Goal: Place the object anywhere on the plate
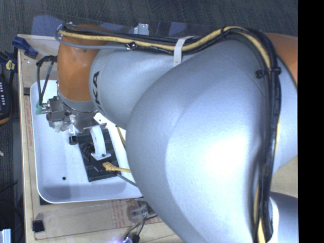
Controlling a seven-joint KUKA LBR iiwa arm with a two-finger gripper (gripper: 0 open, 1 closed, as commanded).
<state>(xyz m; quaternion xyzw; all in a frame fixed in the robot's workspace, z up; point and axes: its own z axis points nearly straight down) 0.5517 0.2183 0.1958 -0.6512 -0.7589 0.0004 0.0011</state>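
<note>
**Q:** Grey, rounded arm casing [212,135], nearest the lens: how much does it cover?

**A:** It covers the centre and right of the frame. A black-and-yellow cable bundle [152,43] follows its upper edge, tied down by a white strap [178,49].

**Q:** What lies beyond it?

**A:** At upper left is the orange band [76,70] of the arm. Below that are the metal wrist and the pincer [75,134], which hang over the shallow white plastic bin [48,189]. The bin sits at the left of the pale wooden bench [76,216]. Dark carpeted floor [177,4] runs along the top.

**Q:** Is the pincer released or clenched?

**A:** This cannot be told, because the wrist screens its working end from this angle.

**Q:** Where are the object and the plate?

**A:** Their place cannot be told, since the arm casing blocks much of the bench. On the bare floor of the white bin, one small dark speck [64,178] lies toward the near left corner. It is apart from the pincer, and too small to identify.
</note>
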